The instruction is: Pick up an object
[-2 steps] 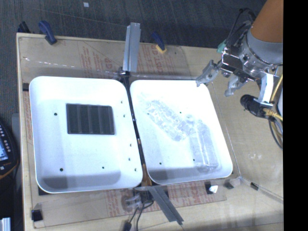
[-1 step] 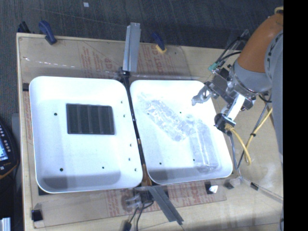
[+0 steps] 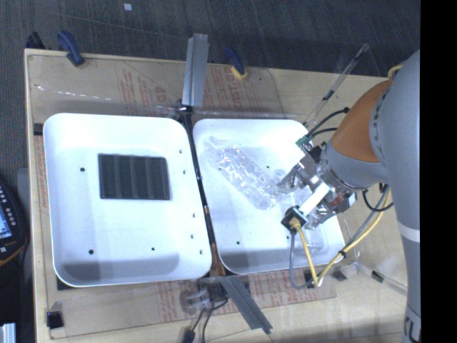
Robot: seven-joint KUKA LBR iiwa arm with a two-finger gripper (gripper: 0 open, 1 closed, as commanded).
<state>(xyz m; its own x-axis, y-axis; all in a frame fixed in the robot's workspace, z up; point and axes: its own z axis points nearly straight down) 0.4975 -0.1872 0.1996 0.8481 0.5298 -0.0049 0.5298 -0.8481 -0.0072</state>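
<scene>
A clear crumpled plastic bottle (image 3: 241, 168) lies slantwise in the right bin (image 3: 235, 252), from its upper left toward its middle. A dark grey ribbed rectangular block (image 3: 134, 176) lies flat in the left bin (image 3: 71, 213). My gripper (image 3: 289, 202) reaches in from the right and hangs low over the right bin's right half, just past the bottle's lower right end. Its fingers stand apart, open. The upper finger (image 3: 287, 182) is at the edge of the plastic, and nothing shows between the two.
Yellow and black cables (image 3: 303, 252) droop from the wrist over the right bin's lower right corner. A metal bar (image 3: 194, 70) and blue clamps (image 3: 70, 47) sit along the bench's far edge. The bins' rims meet at the middle.
</scene>
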